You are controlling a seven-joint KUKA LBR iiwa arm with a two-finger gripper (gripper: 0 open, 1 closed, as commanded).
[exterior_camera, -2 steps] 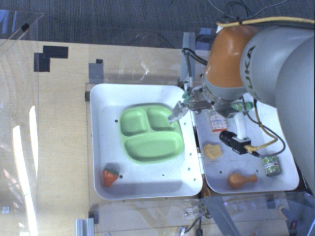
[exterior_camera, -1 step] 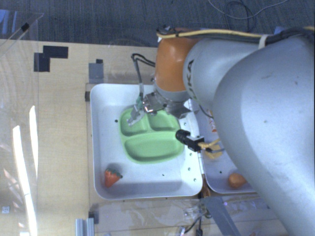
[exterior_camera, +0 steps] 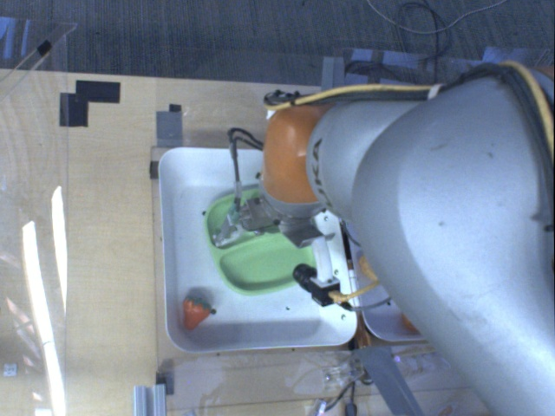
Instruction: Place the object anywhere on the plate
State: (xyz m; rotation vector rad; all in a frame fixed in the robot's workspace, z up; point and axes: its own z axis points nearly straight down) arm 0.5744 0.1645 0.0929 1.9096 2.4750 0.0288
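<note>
Bins are seen side by side on the wooden counter (exterior_camera: pixel 104 232); the left bin (exterior_camera: pixel 178 232) is in fuller view, while the right bin (exterior_camera: pixel 386 323) is mostly covered by the grey arm (exterior_camera: pixel 434 206) reaching in from the right. A green plate (exterior_camera: pixel 260 267) with two hollows is set in the left bin, near its middle. The orange band (exterior_camera: pixel 290 159) above the wrist is seen over the plate's upper part, and the gripper (exterior_camera: pixel 232 228) is lowered to the plate's upper left hollow. Whether the jaws are apart or together cannot be told, since they are blurred against the plate. A small orange object with a dark top (exterior_camera: pixel 196 310) is found on the bin floor near the lower left corner, apart from the plate and from the gripper.
</note>
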